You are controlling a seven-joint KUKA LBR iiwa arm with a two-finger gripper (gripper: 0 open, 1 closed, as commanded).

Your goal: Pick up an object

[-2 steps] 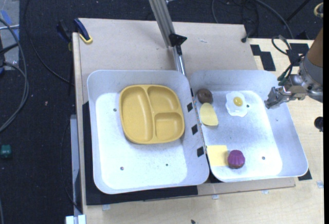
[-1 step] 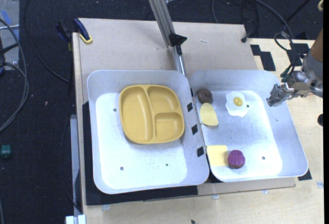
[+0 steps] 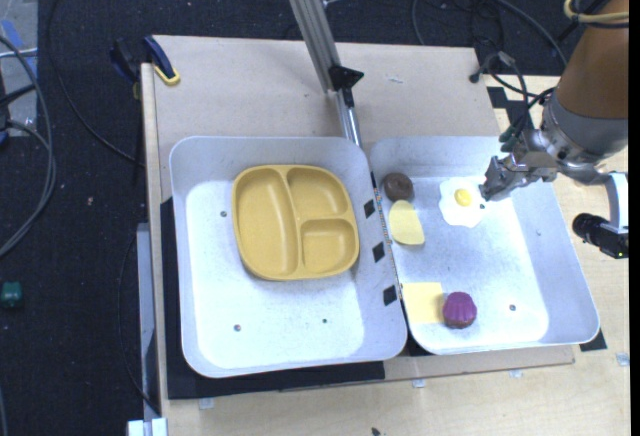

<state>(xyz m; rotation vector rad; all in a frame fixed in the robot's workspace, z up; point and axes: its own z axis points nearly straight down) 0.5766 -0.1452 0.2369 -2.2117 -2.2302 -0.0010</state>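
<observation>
Camera view: tool [image 3: 497,182] low over right bin [image 3: 540,254], beside fried egg [image 3: 461,204]; finger spread impossible to tell. Nearby, brown piece [image 3: 398,187], yellow slice [image 3: 406,223], yellow square [image 3: 422,302], purple piece [image 3: 459,309]. Yellow divided tray [image 3: 295,221] in left bin [image 3: 210,324].

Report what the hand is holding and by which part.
Cannot be told. The hand sits at the right edge of the fried egg, but no object shows between its fingers.
</observation>
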